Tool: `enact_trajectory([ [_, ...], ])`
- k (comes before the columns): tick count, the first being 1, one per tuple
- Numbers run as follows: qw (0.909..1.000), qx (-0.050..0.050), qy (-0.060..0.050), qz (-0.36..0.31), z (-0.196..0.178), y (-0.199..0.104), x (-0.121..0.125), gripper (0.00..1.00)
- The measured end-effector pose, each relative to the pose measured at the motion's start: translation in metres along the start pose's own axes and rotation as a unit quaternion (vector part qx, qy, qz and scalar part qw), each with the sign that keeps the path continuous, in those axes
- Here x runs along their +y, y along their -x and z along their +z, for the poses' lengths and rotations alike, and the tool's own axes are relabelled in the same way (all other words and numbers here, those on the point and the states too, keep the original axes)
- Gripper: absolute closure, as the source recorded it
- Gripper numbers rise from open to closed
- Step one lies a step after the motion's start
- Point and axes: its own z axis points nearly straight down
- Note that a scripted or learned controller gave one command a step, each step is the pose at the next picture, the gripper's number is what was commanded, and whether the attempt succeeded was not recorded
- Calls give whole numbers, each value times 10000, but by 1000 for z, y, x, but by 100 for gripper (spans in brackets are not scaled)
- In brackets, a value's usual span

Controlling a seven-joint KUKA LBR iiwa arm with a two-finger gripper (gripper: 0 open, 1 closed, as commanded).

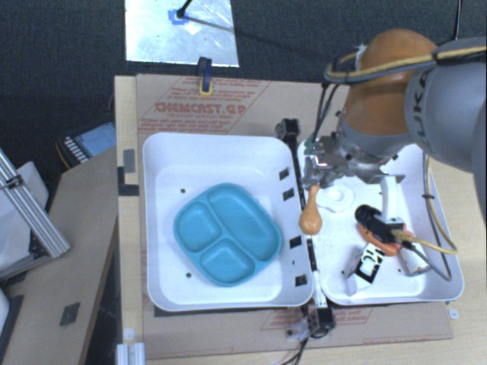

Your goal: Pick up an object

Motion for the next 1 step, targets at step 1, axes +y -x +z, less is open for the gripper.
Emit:
enact_trajectory([
  [1,10000,0,-3,3,16,-49,-26,100],
])
